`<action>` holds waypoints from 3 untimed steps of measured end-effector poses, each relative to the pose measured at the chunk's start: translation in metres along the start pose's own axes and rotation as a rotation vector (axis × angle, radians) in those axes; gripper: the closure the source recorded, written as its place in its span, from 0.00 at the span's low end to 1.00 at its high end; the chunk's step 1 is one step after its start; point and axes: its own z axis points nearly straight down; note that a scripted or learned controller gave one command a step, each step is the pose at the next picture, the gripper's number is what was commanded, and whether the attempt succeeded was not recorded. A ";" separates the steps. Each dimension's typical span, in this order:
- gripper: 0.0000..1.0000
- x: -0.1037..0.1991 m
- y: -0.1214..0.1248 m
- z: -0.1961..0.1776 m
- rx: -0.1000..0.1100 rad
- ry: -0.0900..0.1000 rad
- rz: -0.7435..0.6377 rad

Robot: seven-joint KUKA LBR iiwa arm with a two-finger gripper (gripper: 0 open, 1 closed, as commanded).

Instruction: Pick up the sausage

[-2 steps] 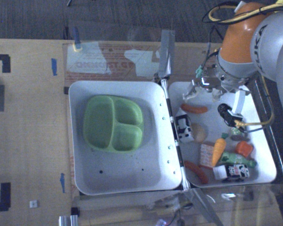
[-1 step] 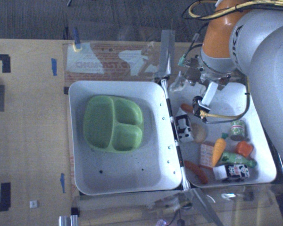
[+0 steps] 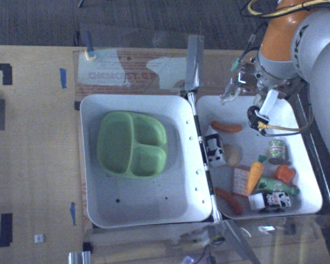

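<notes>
The reddish sausage (image 3: pixel 226 127) lies flat, crosswise, in the right bin's upper-left part.

Wooden bench (image 3: pixel 33 164); two white bins (image 3: pixel 93 164)

Even, soft overhead light, faint shadows, slightly grainy picture, mild glare on the bins (image 3: pixel 93 147).

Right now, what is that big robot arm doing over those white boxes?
The grey and orange arm reaches in over the right bin, which has toy food in it. Its gripper hangs near the bin's far edge, above a red sausage, holding nothing. A second sausage lies near the bin's front, with a carrot between them. The left bin holds a green divided plate. So the sausage is not picked up yet.
</notes>
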 end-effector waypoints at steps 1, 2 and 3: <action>0.00 -0.031 0.009 0.087 0.004 0.000 0.025; 0.00 -0.030 -0.045 0.099 0.002 0.002 0.045; 0.00 0.022 -0.064 0.000 0.002 0.001 0.045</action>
